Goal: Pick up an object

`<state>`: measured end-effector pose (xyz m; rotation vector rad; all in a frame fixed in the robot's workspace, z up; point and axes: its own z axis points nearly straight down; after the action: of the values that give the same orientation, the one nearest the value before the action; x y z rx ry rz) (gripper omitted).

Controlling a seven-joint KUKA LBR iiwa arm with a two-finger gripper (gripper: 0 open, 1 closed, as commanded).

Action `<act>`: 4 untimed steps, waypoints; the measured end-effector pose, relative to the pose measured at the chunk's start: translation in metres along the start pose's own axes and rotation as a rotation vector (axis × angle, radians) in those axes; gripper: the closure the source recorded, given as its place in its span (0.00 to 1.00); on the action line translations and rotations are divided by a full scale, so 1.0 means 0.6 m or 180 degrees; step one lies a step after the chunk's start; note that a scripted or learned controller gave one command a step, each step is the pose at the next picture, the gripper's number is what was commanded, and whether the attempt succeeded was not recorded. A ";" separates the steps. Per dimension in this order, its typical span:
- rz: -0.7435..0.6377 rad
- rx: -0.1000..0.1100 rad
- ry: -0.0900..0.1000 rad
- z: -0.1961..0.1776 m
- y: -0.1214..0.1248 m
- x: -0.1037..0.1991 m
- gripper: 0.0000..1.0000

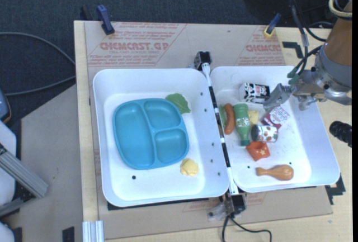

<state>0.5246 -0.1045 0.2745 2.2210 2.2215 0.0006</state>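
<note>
bottle (242, 123) lies lengthwise in right bin (324, 140), cap toward the near rim.

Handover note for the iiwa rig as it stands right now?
Gripper: over the right bin, near its back, nothing visibly held; open or shut is unclear.
Right bin: cow-print carton, green bottle, hot dog, can, red block, chicken drumstick.
Left bin: blue divided plate, green leaf, yellow piece.
Done: no pick yet.
Left: grasp and lift one object.
</note>
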 end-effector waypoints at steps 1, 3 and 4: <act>0.0006 -0.0021 -0.0009 0.286 -0.016 -0.003 0.00; 0.0005 -0.0005 -0.0001 0.301 0.010 0.014 1.00; 0.0004 -0.0005 -0.0001 0.301 0.010 0.014 0.00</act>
<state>0.5307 -0.0962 0.0940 2.2214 2.2194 0.0020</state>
